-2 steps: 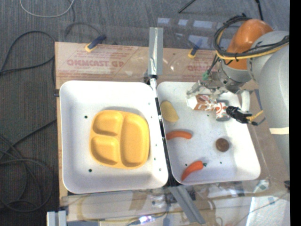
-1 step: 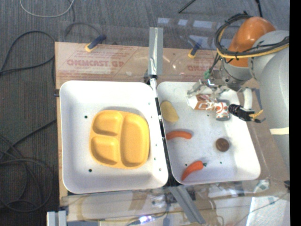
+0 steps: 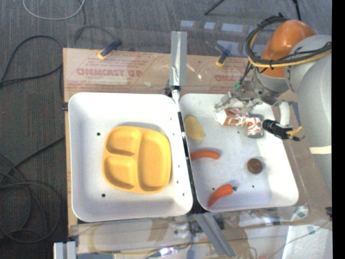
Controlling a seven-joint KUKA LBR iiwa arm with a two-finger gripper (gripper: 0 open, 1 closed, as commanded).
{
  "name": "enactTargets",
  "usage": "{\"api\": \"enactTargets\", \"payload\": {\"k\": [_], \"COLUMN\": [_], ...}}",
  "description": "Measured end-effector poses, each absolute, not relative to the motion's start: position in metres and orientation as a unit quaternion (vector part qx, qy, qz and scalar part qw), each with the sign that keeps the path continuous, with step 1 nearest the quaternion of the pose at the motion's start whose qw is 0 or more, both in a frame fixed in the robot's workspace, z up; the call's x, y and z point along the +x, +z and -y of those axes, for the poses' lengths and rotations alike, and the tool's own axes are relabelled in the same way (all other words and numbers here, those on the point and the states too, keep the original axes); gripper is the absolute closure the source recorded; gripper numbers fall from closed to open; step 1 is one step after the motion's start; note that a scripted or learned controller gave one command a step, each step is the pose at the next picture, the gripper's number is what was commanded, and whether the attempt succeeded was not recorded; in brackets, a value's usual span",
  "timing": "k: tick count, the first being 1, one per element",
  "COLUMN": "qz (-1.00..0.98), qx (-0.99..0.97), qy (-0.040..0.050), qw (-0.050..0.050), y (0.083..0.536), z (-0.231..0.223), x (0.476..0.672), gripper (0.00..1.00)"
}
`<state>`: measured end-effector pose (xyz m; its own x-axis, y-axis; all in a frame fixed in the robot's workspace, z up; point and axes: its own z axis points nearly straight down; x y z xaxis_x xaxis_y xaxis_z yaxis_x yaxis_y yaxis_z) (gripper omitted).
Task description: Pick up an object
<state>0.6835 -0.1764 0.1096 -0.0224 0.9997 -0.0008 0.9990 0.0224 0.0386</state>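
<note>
The right bin [image 3: 280,193] holds several objects. A crumpled red and white packet [image 3: 243,121] lies at its back. A pale yellow oval piece [image 3: 194,128] rests by the left wall, and a red sausage-shaped piece [image 3: 205,155] lies just below it. A brown round disc [image 3: 255,166] sits toward the right, and an orange-red pepper [image 3: 221,194] lies near the front. My gripper [image 3: 235,98] hangs at the bin's back edge, just above the packet's upper left corner. Nothing shows as held.
The left bin [image 3: 86,198] carries a yellow divided tray [image 3: 138,158]. A metal divider [image 3: 178,63] runs between the bins at the back. Two yellow clamps [image 3: 108,49] [image 3: 221,60] grip the rear board. The grey arm [image 3: 318,101] and its cables cover the right bin's far right corner.
</note>
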Motion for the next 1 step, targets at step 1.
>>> {"api": "enactTargets", "payload": {"k": [1], "qz": [-0.707], "qx": [0.707], "qy": [0.0129], "qw": [0.015], "y": [0.1096], "z": [0.1748], "x": [0.6822], "gripper": [0.00]}}
